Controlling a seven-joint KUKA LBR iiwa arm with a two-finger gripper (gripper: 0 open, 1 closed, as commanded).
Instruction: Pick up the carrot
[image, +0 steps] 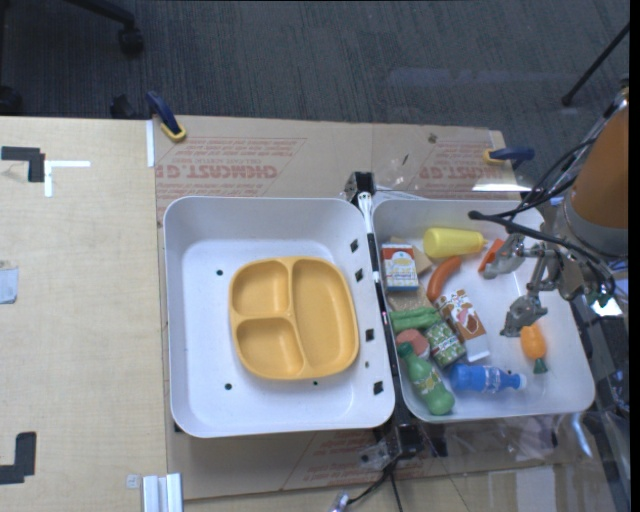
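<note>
Camera view: the carrot (534, 343) lies in the right bin (570, 400), close to that bin's right wall and toward its near edge, with bare white floor around it on the near and right sides. The claw (522, 318) hangs just above and to the left of the carrot; its fingers (516, 322) stand narrow, with nothing visible between them. The crowded part of the right bin is its left half: a yellow bottle (452, 241), a small carton (400, 267), a blue bottle (485, 379) and green items (428, 385) pack against the left wall. The left bin (200, 400) carries a yellow divided plate (294, 318) at its centre, with open floor along all four walls.
</note>
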